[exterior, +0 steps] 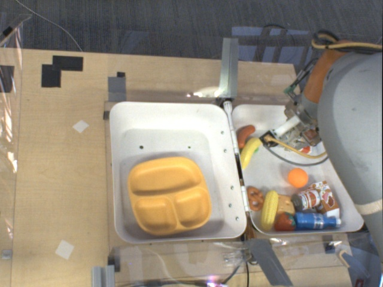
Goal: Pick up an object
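Blue bottle (317, 222), tomato (285, 222) and corn (270, 207) crowd the right bin's (272, 172) near wall, skip them. Orange ball (297, 177) sits alone mid-bin: centre over it, drop straight, close slowly as it may roll. Ball is near the gripper (294, 133), on its camera side, apart. Can't tell how far open the gripper is, nothing seen held

Left shallow plastic bin (119, 160) and right shallow plastic bin (269, 175) plain white; compartmented plastic tray (169, 193) mustard yellow; small round ball (297, 177) orange; toy banana (249, 151) yellow; plastic bottle (317, 222) blue.
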